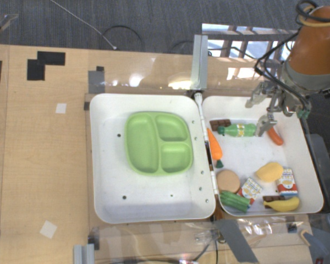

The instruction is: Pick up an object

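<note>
Left bin [107, 147]: green divided plate [158, 143] at centre | right bin [313, 186]: green bottle [237, 130] lay at 11 o'clock, sideways, pale label | gripper [267, 126]: touching bottle's right end; grip state—cannot tell

You see the arm [319, 43] as a rounded orange shell over a grey collar — smooth and glossy, catching the light on top. Black cables loop at its upper edge and run down its left side. Below the collar, the gripper [269, 117] is bare grey metal — thin brackets, small fittings, slim fingers.
</note>
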Robot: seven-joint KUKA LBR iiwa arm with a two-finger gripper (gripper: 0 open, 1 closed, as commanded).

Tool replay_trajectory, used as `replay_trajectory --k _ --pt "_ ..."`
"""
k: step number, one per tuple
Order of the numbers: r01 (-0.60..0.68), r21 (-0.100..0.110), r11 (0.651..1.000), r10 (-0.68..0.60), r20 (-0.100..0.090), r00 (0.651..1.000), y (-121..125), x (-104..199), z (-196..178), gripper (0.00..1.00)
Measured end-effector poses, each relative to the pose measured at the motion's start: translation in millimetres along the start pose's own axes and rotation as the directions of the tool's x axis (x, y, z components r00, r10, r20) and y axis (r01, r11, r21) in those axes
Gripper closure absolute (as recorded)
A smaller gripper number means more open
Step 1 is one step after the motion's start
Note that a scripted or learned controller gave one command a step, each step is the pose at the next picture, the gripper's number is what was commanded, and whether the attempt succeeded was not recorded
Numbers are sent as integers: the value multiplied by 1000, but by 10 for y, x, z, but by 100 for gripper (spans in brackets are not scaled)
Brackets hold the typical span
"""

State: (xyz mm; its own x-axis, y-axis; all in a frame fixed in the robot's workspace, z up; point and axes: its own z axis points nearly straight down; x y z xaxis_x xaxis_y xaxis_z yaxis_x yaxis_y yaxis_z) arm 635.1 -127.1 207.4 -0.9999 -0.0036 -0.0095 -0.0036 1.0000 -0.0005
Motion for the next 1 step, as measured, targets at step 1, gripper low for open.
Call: replay_trajectory --k 1 --pt "-76 0 997 76 -7 997 -491 213 985 0"
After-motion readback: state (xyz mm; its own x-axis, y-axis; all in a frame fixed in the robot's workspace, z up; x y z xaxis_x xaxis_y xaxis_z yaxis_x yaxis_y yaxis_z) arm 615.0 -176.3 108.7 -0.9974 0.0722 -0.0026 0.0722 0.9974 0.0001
